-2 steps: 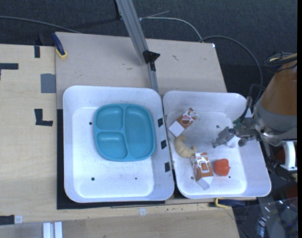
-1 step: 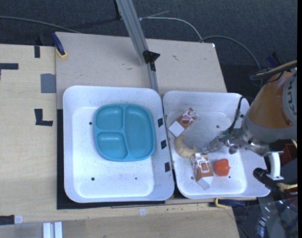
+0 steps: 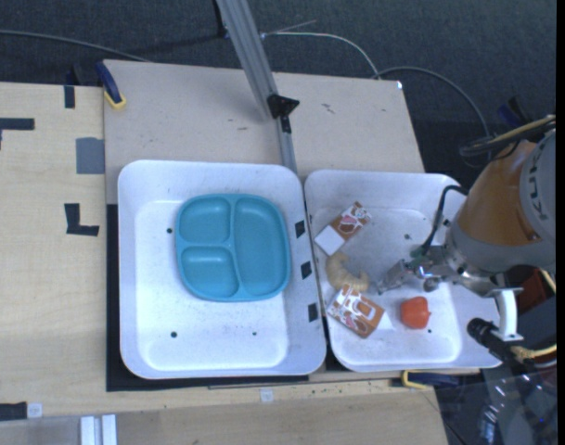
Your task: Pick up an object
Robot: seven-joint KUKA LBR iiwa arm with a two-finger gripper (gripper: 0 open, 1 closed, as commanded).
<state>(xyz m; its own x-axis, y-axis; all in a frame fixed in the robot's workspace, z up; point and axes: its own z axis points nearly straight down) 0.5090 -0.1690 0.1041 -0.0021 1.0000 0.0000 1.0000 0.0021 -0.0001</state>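
The right bin point(image 3: 430, 191) holds a red tomato-like ball point(image 3: 414, 312) near its front. A brown and white packet point(image 3: 356, 311) lies at the front left. A tan pastry-shaped piece point(image 3: 341, 269) lies above that packet. A second red and white packet point(image 3: 351, 221) sits toward the back left. My gripper point(image 3: 410, 274) hangs low over the middle of this bin, just above the red ball and right of the pastry piece. Nothing shows in its grasp.
The left bin point(image 3: 143, 248) carries a blue divided plate point(image 3: 233, 247). A metal pole point(image 3: 250, 40) slants in from the top to the bins' shared back edge. My arm's orange band point(image 3: 500, 202) overhangs the right bin's right wall. Cables run behind the bench.
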